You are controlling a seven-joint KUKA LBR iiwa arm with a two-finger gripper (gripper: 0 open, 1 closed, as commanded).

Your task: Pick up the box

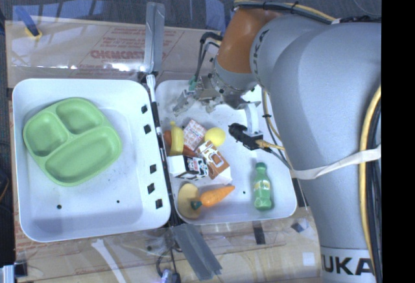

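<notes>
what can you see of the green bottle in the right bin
The green bottle is small and looks like plastic, with a pale cap end pointing toward the bin's far side and a lighter label band round its middle. It lies flat on the floor of the right bin, near the front right corner, lengthwise along the right wall. Nothing touches it; the carrot lies apart to its left.

light: bright, even | glare: white bins [84,223] washed out | focus: slightly soft | shadows: faint

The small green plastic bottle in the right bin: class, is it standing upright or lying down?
Lying down. The small green plastic bottle rests on its side on the right white bin's floor, its cap end pointing toward the bin's far side.
</notes>
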